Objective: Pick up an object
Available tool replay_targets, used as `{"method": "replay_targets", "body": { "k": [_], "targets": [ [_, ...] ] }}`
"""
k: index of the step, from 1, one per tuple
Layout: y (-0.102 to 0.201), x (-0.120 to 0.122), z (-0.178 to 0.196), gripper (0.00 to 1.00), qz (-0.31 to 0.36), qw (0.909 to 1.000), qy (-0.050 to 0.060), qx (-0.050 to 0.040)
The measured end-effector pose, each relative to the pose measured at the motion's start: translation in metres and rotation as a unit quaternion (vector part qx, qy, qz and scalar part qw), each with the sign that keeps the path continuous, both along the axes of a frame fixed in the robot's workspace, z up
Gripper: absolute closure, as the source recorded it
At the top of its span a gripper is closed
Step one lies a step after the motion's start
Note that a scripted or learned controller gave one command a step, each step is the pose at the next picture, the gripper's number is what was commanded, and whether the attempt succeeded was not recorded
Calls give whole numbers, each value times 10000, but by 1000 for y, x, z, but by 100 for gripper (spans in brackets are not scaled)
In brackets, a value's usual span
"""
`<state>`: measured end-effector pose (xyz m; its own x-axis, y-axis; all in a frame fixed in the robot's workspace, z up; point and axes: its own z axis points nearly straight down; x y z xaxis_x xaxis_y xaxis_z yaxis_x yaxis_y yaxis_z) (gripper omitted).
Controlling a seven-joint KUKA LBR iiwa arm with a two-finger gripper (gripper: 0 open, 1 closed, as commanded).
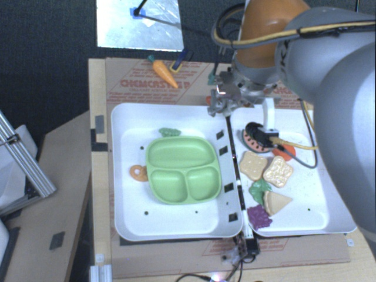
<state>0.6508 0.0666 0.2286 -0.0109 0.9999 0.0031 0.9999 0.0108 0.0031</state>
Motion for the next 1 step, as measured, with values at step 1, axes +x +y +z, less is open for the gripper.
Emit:
{"method": "replay_targets", "body": {
  "k": [1],
  "targets": [
    [19, -19, -7, 100, -19, 10000, 18, -14]
  ]
}}
